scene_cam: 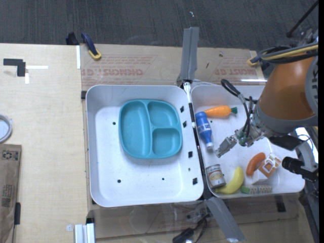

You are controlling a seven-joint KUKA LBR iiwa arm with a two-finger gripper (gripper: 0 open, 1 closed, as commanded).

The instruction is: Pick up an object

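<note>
My gripper [224, 147] hangs over the middle of the right bin [291, 186], pointing down and to the left, with bare bin floor below its tip. Just left of it lies a blue bottle [203, 129]. An orange carrot [218, 112] lies at the back of the bin. Near the front are a small can [215, 176] and a yellow banana [232, 182]. To the right of the tip lie an orange sausage [254, 163] and a white and orange box [271, 166]. Nothing is seen in the gripper.
The left bin [101, 151] holds a blue divided plate [150, 129]. A small green piece [245, 189] and a grey piece [261, 188] lie by the right bin's front wall. The arm's orange band [288, 90] looms over the bin's right side.
</note>
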